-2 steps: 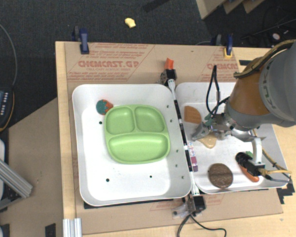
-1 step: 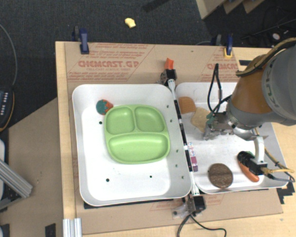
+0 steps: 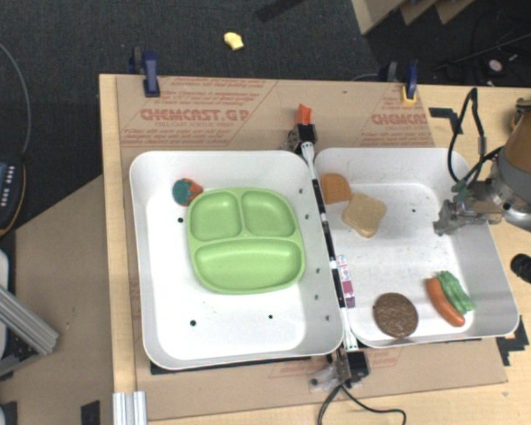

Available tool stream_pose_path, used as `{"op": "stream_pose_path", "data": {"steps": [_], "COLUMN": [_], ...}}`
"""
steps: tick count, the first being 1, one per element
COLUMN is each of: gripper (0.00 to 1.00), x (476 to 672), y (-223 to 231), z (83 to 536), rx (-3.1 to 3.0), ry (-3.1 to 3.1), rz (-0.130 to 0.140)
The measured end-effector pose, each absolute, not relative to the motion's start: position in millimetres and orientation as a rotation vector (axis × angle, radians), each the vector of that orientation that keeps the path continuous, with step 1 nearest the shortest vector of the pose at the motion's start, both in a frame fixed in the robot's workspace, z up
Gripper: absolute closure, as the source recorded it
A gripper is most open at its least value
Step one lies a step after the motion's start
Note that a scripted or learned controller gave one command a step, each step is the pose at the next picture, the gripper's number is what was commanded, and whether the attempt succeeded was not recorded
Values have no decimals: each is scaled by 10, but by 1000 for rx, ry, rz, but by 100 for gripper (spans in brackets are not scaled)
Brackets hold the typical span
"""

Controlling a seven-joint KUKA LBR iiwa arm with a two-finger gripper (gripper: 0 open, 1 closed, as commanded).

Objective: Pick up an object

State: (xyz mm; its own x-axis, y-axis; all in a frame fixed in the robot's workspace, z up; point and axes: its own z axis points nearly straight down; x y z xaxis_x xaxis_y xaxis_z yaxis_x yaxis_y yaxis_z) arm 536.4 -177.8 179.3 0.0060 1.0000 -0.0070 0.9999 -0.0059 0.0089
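In the right bin [image 3: 478, 264] lie a tan bread slice [image 3: 364, 214], an orange-brown piece [image 3: 335, 188] just behind it, a round brown patty [image 3: 396, 314] near the front, and a toy carrot [image 3: 449, 297] with a green top at the front right. My gripper [image 3: 449, 220] hangs over the right side of this bin, behind the carrot and well to the right of the bread. Nothing shows between its tips. The left bin [image 3: 159, 308] holds a green divided plate [image 3: 245, 239] and a small red-and-teal ball [image 3: 188, 190] at its back left corner.
A ridge with a black strip [image 3: 323, 228] splits the two bins. Blue clamps [image 3: 149, 72] and an orange clamp [image 3: 303, 113] sit on the cardboard-covered bench behind the bins. Black cables [image 3: 471, 140] loop above my wrist.
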Motion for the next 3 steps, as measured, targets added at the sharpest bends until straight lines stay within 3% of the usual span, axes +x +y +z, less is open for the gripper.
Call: {"op": "stream_pose_path", "data": {"steps": [1, 2, 3], "gripper": [0, 0, 100], "x": [5365, 4753, 4808], "y": [-1721, -2246, -2239], "z": [1743, 914, 1074], "rx": [2220, 2235, 2217], "ry": [2220, 2225, 2219], "rz": [0, -1, 3]}}
